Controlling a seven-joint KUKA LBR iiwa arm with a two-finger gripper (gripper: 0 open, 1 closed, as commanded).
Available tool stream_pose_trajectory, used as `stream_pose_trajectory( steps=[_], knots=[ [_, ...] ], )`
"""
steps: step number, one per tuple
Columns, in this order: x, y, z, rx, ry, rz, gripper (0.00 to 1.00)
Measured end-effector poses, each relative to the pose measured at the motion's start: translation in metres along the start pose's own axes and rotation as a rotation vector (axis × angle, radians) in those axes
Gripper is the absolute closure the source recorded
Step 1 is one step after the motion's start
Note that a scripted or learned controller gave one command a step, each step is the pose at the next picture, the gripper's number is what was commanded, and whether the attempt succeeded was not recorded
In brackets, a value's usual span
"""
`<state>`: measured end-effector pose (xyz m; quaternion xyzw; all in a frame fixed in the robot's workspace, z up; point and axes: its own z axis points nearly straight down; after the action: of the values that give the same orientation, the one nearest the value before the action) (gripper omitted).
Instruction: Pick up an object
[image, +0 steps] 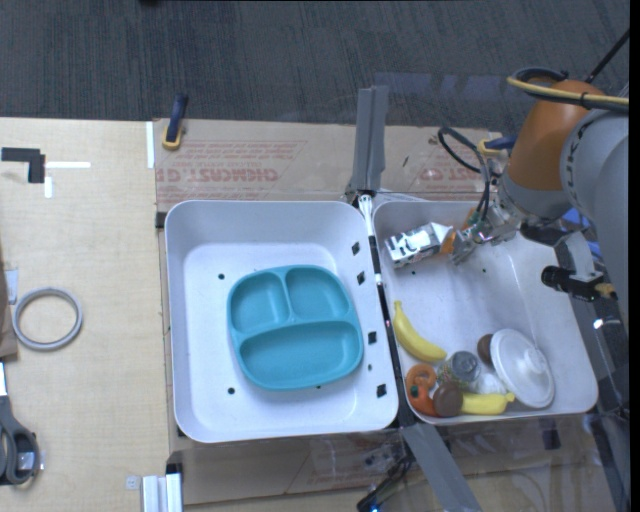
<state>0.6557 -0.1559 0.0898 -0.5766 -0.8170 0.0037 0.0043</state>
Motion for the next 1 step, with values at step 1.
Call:
stream_pose_trajectory(
  steps=[1],
  knots=[
    [0.0169,0.0083,-0.1291,-0.012,-0.004,0.160,1.00]
  ],
)
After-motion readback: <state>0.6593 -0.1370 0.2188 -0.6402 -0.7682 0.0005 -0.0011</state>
